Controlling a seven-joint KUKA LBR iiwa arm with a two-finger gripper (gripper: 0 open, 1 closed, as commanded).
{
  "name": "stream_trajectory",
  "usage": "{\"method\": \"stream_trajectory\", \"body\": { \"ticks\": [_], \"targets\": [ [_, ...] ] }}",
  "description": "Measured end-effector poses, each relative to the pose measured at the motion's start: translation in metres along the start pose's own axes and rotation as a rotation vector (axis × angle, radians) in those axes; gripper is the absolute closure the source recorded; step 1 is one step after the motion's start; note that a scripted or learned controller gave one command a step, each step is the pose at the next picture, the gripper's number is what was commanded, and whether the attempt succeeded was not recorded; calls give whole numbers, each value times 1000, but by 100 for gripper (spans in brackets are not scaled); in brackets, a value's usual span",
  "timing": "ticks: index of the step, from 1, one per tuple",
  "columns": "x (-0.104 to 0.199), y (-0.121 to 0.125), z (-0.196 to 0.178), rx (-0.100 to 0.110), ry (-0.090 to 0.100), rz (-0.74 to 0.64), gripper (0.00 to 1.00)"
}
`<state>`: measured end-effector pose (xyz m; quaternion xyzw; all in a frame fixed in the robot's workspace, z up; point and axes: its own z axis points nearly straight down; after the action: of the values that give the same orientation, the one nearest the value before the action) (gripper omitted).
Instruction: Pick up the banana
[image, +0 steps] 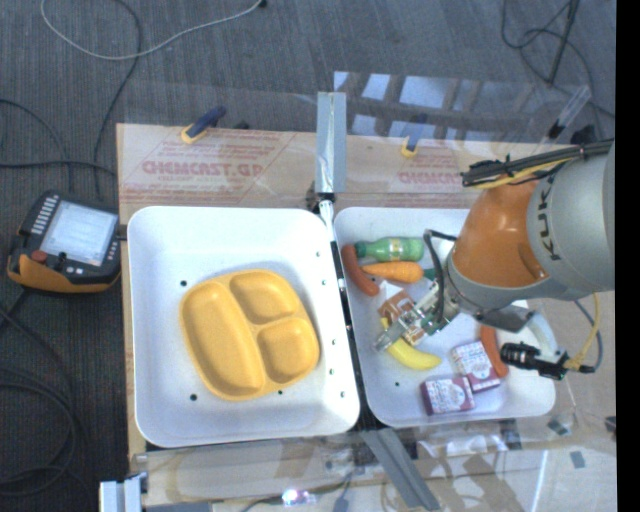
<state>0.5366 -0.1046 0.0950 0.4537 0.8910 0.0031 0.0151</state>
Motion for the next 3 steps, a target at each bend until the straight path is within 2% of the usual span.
{"method": "stream_trajectory", "body": {
  "ticks": [1,2,3],
  "targets": [
    [-2,4,-14,-10,-4,1,100],
    [93,50,-94,22,-9,363,100],
    [110,59,-89,26,18,336,0]
  ]
}}
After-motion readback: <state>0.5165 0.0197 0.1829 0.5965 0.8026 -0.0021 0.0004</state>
